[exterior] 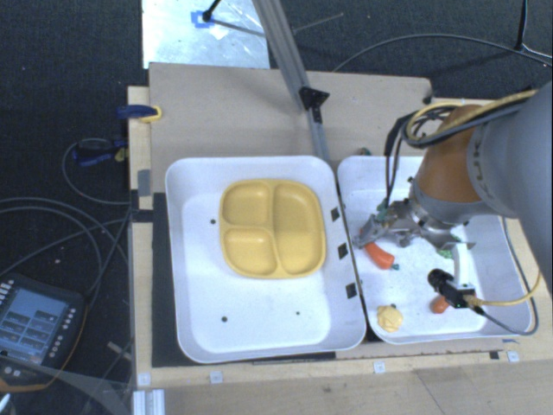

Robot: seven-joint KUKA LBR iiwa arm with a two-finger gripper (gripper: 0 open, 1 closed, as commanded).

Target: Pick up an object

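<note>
Camera view shows the grey arm [510, 150] reaching in over the right bin [518, 266], larger than anything else on the bench. Left of that bin sits the left bin [190, 318], holding a yellow divided plate [272, 227]. Inside the right bin, the gripper [384, 232] hangs low near the left wall; whether it is released or clenched cannot be told. An orange carrot-like piece [380, 255] lies just below it. A small yellow object [390, 318] rests in the bin's near-left corner.
</note>
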